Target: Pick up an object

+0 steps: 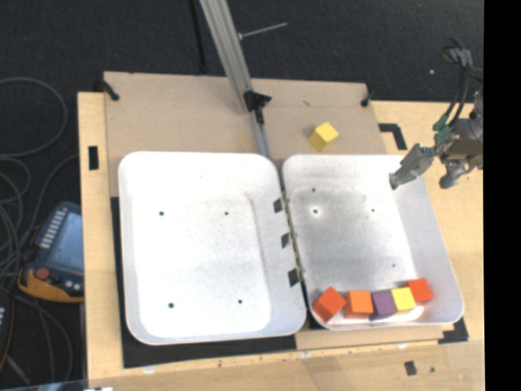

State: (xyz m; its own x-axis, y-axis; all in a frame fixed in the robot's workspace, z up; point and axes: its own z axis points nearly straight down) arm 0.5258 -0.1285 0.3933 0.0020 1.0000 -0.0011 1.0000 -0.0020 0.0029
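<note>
Tan bench bears a yellow cube.

the gripper enters the camera view at roughly the three o'clock edge, slightly above the mid-height of the frame. two fingers are visible, spread apart with a clear gap between them. one finger points toward eight o'clock, angled down and inward. the other finger sits closer to the edge and points toward six o'clock. nothing is seen between the fingers. the gripper body lies just above the fingers, toward one o'clock of them. cables run up from the body toward twelve o'clock, along the edge. the rest of the arm lies beyond the edge.
</note>
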